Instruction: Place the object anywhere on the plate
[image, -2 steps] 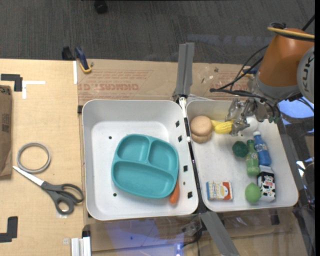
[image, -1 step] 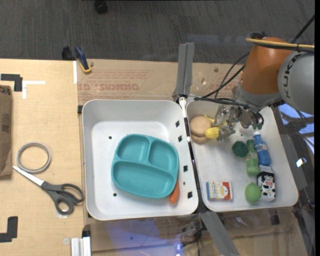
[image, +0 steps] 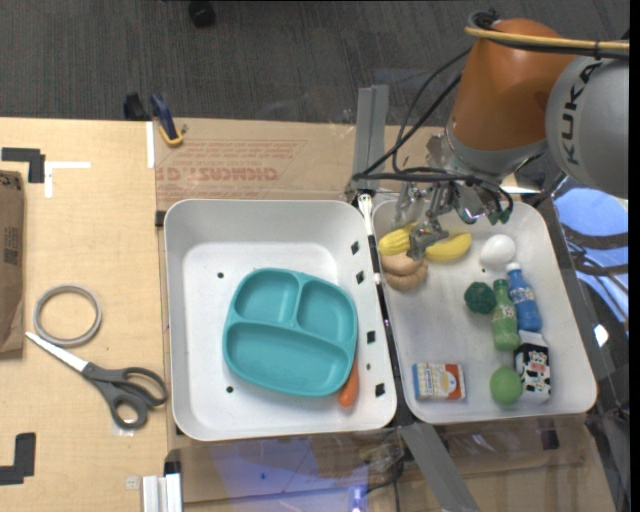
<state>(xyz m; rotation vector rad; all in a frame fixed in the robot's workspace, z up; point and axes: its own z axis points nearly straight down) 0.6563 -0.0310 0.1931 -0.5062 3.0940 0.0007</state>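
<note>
My gripper (image: 428, 232) is hovering over the right bin (image: 560, 395).
Its finger state cannot be told. The banana (image: 452, 247) is lying just beneath it; the teal plate (image: 291, 331) is sitting in the left bin (image: 190, 300).

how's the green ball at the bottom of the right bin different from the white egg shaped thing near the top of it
The lime green ball is green; the white egg-shaped object is white. The ball lies at the near edge of the right white bin, touching a black-and-white cow-print carton; the egg lies at the far end, near the gripper. Both are small, rounded and smooth.
</note>
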